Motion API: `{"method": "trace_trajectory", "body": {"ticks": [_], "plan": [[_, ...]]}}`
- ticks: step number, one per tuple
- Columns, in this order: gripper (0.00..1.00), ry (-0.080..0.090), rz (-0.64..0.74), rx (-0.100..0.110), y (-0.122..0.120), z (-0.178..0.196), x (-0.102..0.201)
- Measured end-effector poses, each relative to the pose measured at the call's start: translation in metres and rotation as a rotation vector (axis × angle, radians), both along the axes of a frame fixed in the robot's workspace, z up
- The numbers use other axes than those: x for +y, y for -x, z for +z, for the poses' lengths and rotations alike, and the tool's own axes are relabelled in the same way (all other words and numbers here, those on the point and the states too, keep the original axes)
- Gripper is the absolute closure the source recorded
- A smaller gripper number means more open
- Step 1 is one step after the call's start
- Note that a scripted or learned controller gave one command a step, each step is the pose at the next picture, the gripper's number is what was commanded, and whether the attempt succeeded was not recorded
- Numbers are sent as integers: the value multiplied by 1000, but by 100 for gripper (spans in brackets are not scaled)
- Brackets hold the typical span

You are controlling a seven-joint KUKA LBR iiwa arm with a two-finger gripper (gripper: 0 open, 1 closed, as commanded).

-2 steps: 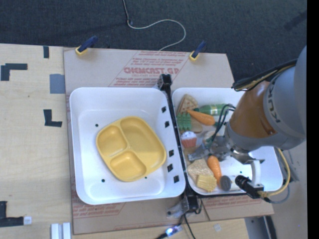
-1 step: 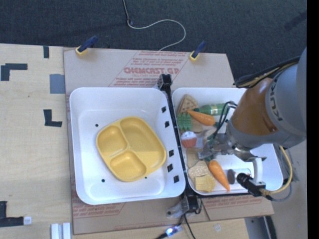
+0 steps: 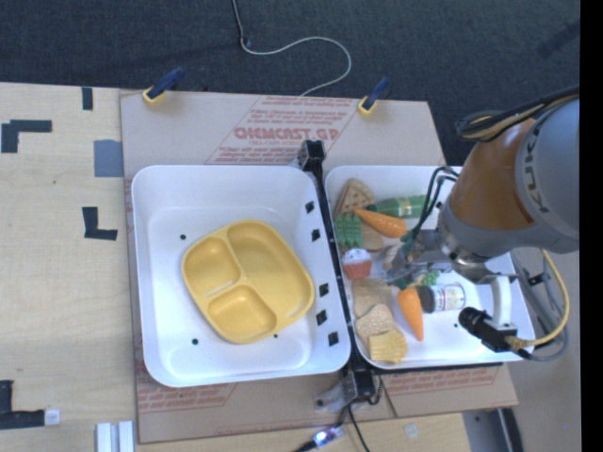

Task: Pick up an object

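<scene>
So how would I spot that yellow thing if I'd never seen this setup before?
Look at the two shallow white bins side by side and take the left bin, the one away from the robot arm. Lying in it is the yellow tray. It is a rounded plate with three compartments, alone in its bin, while the small toy foods are crowded in the other bin.

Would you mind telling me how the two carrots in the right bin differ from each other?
The upper carrot lies almost crosswise near the back of the right bin, beside a green bottle. The lower carrot lies more lengthwise, its tip toward the front, beside a small white-labelled bottle. The upper carrot's green top shows at its left end; the lower carrot's sits near the gripper. Both are orange toy carrots.
</scene>
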State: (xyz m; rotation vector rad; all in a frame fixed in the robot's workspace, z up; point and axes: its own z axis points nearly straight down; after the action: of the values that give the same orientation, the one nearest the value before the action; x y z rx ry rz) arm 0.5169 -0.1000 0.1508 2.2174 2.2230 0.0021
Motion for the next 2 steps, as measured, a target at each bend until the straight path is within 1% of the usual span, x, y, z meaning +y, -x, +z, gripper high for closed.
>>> {"method": "trace_trajectory", "body": {"ticks": [1,2], "plan": [[100,1,-2,0,6,50,-7],[100,0,-1,1,5,75,-7]]}}
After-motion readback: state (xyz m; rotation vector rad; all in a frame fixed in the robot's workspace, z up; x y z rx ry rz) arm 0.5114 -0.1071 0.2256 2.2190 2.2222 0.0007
